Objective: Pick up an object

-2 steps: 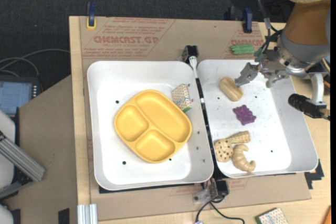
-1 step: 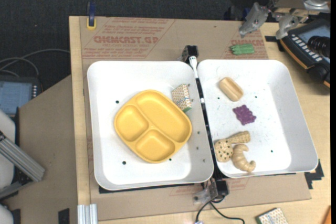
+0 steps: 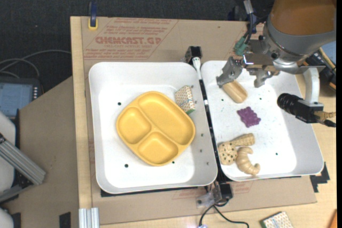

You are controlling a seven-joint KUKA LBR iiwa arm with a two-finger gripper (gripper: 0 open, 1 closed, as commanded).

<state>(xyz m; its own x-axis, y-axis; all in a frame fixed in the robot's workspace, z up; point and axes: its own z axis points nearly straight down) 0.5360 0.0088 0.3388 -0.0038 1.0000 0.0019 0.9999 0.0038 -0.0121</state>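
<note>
Camera view: we see the gripper (image 3: 244,77) low over the far end of the right bin (image 3: 299,165), fingers spread apart, with a tan cylinder-shaped piece (image 3: 235,92) lying just below and between them, not clamped. Further down the same bin lie a purple lump (image 3: 249,116), a spotted cookie-like piece (image 3: 228,153), a tan cone (image 3: 243,140) and a croissant shape (image 3: 247,161). The left bin (image 3: 104,115) on the worktop (image 3: 128,37) carries a yellow divided plate (image 3: 155,128) and a small patterned object (image 3: 185,97) touching its far rim.
</note>
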